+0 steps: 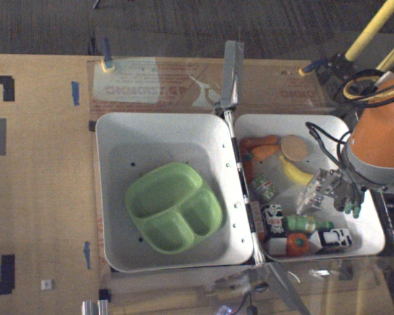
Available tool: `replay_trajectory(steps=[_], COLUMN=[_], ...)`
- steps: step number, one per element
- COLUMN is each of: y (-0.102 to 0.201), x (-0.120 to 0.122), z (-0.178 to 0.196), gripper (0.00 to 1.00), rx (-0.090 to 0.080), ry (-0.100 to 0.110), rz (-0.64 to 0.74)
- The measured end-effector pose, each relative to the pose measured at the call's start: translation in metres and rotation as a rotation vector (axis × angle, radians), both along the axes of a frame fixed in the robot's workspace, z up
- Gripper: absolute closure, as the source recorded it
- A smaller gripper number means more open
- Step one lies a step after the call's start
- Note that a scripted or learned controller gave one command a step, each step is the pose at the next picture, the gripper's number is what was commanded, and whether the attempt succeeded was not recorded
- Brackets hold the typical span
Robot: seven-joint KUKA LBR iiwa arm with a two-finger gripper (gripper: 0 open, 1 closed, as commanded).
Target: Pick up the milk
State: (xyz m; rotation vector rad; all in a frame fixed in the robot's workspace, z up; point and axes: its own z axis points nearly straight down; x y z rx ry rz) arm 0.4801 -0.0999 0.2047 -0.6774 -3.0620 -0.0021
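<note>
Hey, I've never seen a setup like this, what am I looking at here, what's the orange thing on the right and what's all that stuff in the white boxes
This is one picture from a camera fixed above a workbench, looking down at a slant. The orange and grey shape at the right is a robot arm reaching in. At its tip is a two-finger pincer, hanging over the right-hand shallow white bin.

The left-hand shallow white bin holds a green plastic plate with three compartments. The right bin holds toy groceries: an orange carrot, a yellow banana, a round tan disc, a green bottle, and two small black-and-white cow-pattern milk cartons, one near the bin's left wall, one near its front right corner.

The arm's job is to pick up the milk. I see nothing between the pincer's fingers.
</note>
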Motion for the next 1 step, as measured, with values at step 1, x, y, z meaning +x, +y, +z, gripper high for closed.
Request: replay_trajectory(steps=[1], y=[0.0444], x=[0.0005], z=[0.0148], gripper=[1.00], rx=[0.001], ry=[-0.005], rz=[0.283])
